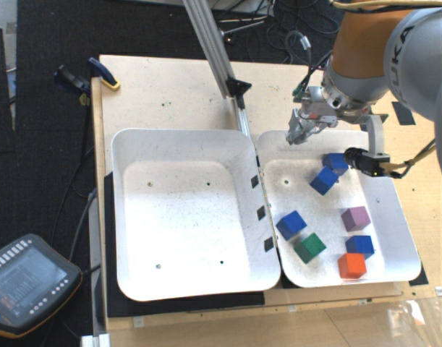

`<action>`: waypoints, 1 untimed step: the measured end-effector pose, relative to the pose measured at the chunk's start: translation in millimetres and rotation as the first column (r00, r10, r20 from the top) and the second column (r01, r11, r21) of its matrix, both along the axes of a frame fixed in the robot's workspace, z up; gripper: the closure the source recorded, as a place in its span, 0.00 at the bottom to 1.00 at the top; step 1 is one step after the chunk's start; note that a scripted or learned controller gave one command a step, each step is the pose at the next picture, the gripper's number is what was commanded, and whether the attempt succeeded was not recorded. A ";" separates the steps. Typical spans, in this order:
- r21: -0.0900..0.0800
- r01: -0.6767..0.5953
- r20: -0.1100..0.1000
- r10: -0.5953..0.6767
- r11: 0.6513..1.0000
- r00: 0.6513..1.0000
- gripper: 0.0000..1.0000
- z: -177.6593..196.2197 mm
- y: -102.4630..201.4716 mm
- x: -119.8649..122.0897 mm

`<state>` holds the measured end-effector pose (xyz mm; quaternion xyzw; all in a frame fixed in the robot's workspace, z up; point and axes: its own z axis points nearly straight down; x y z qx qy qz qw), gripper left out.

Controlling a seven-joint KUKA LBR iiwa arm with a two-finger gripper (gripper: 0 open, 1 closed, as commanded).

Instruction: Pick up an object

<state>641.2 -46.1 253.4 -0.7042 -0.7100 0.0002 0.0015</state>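
Note:
The right bin point(282, 166) holds several small blocks. Two blue blocks point(324, 181) point(336, 163) lie close together near its back. Toward the front are a third blue block point(291, 224), a green block point(309, 247), a purple block point(355, 217), another blue block point(359, 245) and an orange block point(352, 265). My gripper point(300, 133) hangs over the back rim of the right bin, left of and behind the two back blue blocks. I see nothing between its tips.
The left bin point(177, 208) lies beside the right one. A slanted metal pole point(213, 42) stands at the back, ending near the bins' shared edge. A blue and yellow clamp point(87, 79) sits at the bench's left corner. A teach pendant point(25, 284) lies lower left.

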 end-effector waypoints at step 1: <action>0.000 0.000 0.001 0.000 1.000 1.000 1.00 1.9 55.8 -10.6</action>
